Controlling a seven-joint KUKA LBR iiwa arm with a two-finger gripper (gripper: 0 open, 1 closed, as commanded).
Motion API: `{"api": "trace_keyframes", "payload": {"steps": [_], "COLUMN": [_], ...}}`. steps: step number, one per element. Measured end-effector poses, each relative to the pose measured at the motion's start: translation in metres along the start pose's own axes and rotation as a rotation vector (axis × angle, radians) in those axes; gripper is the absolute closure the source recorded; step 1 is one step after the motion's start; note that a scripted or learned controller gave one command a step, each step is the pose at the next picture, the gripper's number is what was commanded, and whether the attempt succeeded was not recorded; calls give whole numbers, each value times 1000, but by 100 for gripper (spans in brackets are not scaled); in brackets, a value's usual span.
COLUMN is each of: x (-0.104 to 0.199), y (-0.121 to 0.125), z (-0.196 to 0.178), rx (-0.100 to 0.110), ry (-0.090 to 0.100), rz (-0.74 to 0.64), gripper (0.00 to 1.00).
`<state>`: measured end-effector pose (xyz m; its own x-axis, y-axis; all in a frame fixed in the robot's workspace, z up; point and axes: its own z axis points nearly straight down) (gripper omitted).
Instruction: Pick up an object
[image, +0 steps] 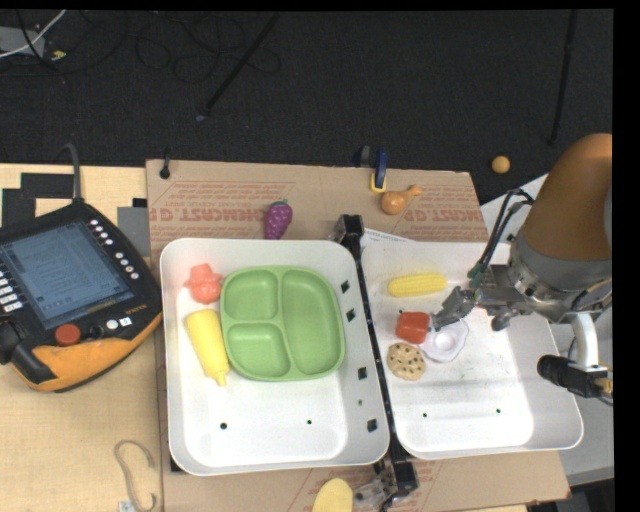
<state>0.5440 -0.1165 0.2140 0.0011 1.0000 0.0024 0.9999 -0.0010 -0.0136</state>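
In the right bin (520, 420) lie a yellow corn cob (417, 285), a red block-like toy (412, 326), a brown cookie (406, 361) and a pale, see-through round piece (447, 343). My gripper (450, 313) hangs low over the bin's middle, just right of the red toy and right above the see-through piece. Whether it touches either one is unclear. The grey arm with its orange band (575, 190) comes in from the right and covers part of the bin's far right side.
The left bin (260, 430) holds a green divided plate (281, 323), a yellow bottle-shaped toy (208, 344) and a pink toy (203, 284). Behind the bins lie a purple grape bunch (277, 218) and an orange pear-like toy (398, 199). A control pendant (70, 290) sits at left.
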Motion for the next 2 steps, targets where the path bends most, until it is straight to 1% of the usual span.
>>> {"api": "trace_keyframes", "payload": {"steps": [1,2], "x": [0,-6], "y": [3,-3], "z": [-6,44], "rx": [-13,-5], "ry": [-2,-1], "rz": [-2,-2], "gripper": [0,0]}}
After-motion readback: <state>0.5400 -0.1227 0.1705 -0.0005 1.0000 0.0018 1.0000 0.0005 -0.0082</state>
